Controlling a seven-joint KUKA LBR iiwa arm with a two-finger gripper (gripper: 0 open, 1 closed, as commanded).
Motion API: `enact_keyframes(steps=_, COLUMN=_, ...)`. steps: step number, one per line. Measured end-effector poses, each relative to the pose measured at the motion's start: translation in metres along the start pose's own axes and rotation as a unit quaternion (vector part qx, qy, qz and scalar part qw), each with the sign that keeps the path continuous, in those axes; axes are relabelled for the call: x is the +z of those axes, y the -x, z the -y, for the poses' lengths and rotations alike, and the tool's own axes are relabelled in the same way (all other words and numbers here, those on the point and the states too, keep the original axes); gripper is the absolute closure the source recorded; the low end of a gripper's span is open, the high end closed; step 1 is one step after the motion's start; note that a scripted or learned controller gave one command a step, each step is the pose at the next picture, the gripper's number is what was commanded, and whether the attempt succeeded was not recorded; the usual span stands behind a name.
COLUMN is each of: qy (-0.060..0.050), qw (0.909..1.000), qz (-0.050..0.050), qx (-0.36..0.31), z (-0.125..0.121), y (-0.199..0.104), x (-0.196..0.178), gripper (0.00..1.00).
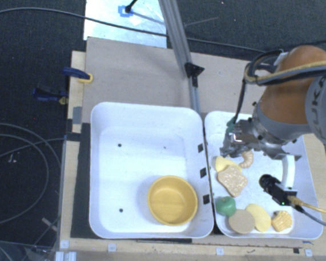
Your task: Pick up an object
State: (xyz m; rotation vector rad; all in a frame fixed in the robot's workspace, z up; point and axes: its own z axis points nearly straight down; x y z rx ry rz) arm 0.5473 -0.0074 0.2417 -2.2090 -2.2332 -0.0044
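So the hand (235,141) is down low in the right bin (305,230), near its back left corner, and honestly I can't tell how it's set, it's a dark metal clump from up here. Right under and beside it there's a little curled tan piece (246,158), shrimp-shaped, and just left of that a pale yellow lump (223,162) close against the bin wall. Either of those looks like the target to me, since they're the nearest things to the hand. Next out is a flat tan slab (232,179) that looks like toast, touching the yellow lump. Further toward the front edge there's a green blob (225,205), a round beige disc (241,222), a yellow oval (258,216) and a small ribbed yellow bit (281,220), all bunched together. These all look like toy food to me, so I'd guess light, stiff plastic, a bit slick, not fragile. The shrimp thing is thin and curved, so I'd pinch it across the middle of the arc; the toast lies flat and would be a pain unless you catch it by opposite edges. The crowding by the wall could easily knock a grab off. The left bin (112,116) just has a yellow bowl (172,199) near the front right, well apart from the hand. Both bins sit on the brown surface (134,72).
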Motion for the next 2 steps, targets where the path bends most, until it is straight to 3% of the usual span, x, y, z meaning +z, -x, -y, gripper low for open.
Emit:
enact_keyframes(steps=1, qy=0.000, qw=1.0000, qz=0.000, qx=0.000, z=-0.004, y=-0.052, x=0.004, gripper=1.00)
enact_keyframes(steps=2, qy=0.000, qw=1.0000, qz=0.000, qx=0.000, z=0.009, y=-0.105, x=-0.003, gripper=1.00)
